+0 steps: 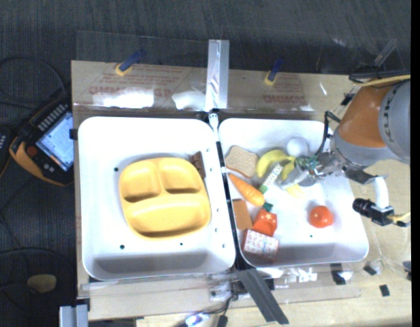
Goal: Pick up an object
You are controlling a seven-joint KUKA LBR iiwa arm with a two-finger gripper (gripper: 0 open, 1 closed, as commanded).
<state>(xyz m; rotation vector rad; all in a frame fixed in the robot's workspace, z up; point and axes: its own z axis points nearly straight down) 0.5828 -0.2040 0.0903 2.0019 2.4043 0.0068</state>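
Note:
The right bin [346, 247] holds several toy foods. A bread slice [240, 161], a yellow banana [273, 161] and a white ball [296, 146] lie near its back. A carrot [247, 191], a red pepper [265, 221] and a small printed box [261, 244] sit along its left side. A red tomato [321, 216] lies apart at the front right. My gripper [303, 172] is low in this bin, right beside the banana's right end and a green-white tube [271, 177]. A small yellow piece [295, 191] lies just below it.
The left bin [94, 251] holds a yellow divided tray [165, 196], with a small brown piece [197, 161] at its back right corner. The arm's orange band [363, 121] and grey wrist [363, 157] hang over the right bin's right rim. A handheld controller [50, 145] lies left of the bench.

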